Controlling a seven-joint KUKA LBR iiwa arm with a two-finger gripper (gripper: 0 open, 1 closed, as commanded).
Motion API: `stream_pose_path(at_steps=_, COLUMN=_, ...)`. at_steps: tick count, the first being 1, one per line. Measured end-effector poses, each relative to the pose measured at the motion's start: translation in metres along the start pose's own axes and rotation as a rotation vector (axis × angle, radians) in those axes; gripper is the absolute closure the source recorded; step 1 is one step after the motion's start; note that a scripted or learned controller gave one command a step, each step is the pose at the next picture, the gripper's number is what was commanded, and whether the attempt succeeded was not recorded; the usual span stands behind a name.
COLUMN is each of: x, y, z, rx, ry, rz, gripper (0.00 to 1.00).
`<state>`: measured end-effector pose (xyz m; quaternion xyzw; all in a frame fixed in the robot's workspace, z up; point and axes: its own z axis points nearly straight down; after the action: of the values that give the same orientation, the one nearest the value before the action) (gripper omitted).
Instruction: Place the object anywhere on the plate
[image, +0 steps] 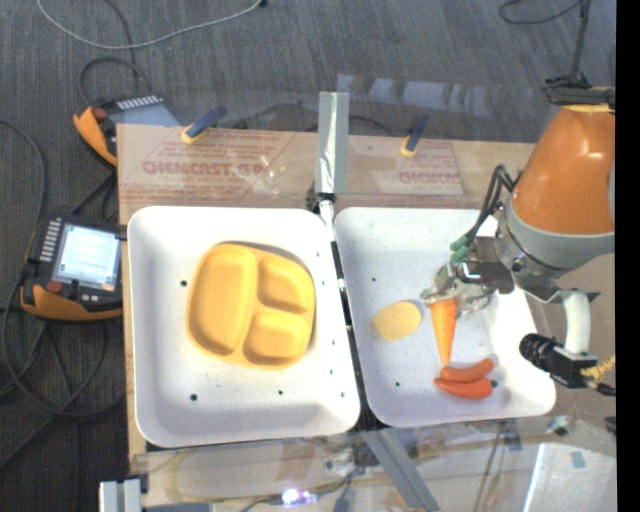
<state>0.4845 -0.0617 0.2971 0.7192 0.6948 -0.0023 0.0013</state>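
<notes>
Left of the carrot (443, 333): yellow three-compartment plate (253, 303) in the left bin (150, 390), then a pale yellow round piece (398, 320). Carrot itself orange, tapered, long axis near vertical, tip pointing down, lying in the right bin (400, 250). Top end hidden beneath gripper (457, 287); finger spread unreadable. Below, a red chilli (465, 381).

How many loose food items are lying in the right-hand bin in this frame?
3. A pale yellow chip at the bin's middle left, a carrot just below the gripper, and a red hot dog near the front edge. The arm may hide more.
</notes>
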Motion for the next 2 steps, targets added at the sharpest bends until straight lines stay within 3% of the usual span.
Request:
stream_pose_path(at_steps=1, x=0.057, y=0.038, z=0.085, rx=0.002, ry=0.005, rz=-0.134, gripper=1.00)
stream_pose_path(at_steps=2, x=0.120, y=0.100, z=0.077, rx=0.002, ry=0.002, rz=-0.016, gripper=1.00)
